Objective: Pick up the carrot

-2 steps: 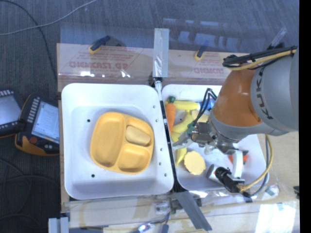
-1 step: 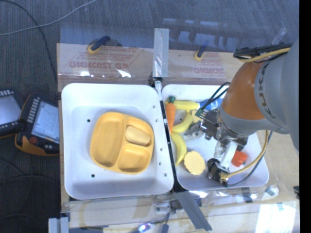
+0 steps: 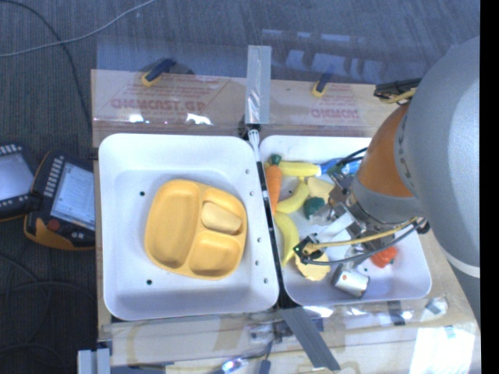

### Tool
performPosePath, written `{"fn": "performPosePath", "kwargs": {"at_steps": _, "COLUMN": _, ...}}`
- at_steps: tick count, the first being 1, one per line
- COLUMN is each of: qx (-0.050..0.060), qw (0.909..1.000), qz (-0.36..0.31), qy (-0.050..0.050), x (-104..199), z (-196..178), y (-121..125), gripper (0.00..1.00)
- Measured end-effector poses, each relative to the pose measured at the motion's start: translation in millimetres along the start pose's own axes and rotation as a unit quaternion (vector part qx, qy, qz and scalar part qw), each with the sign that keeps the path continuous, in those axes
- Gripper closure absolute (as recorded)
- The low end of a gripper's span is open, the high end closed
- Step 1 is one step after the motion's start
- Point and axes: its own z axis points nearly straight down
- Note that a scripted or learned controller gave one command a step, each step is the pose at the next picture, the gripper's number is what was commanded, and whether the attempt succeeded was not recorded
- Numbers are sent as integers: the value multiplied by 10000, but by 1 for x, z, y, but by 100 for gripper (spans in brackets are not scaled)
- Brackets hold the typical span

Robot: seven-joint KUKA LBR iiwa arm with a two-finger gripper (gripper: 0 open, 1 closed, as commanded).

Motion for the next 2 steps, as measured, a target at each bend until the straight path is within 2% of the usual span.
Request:
{"fn": "performPosePath", "kwargs": {"at_steps": 1, "qx": -12, "qw": 10000, "qz": -53, "qy": 4, "x": 13, "z": 0, "y": -22, "gripper": 0}}
{"fn": "performPosePath", "kwargs": {"at_steps": 2, "qx": -5, "qw": 9894, "qz": 1450, "qy": 3, "x": 5, "z": 0, "y": -8, "gripper": 0}}
